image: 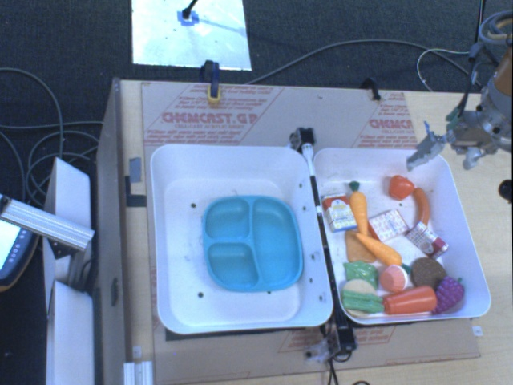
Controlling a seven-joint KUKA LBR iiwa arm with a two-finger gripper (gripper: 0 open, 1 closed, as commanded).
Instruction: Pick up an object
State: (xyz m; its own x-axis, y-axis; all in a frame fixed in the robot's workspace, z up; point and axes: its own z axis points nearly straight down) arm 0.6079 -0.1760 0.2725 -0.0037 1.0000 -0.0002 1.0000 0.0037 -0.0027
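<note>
Two shallow white bins side by side on the surface. In the left bin, a blue divided tray, lying flat near the middle. In the right bin, a heap of toy food filling the lower and middle part: an upright carrot beside a small carton, a red tomato toward the upper right, a curved orange sausage just right of it, a printed card in the middle, a small wrapped packet, a yellow-orange piece lying at a slant, a green piece, a pink round piece, a brown round piece, a long red-orange piece along the lower edge, and purple grapes in the lower right corner.

Pincer at the right of the frame, hanging above the upper right corner of the right bin, well apart from the heap. Fingers spread apart, one pointing down-left over the bin rim, the other toward the right edge; nothing between them. Grey arm rising behind toward the upper right corner.

Cables looping over the dark floor at the top and left of the frame.
</note>
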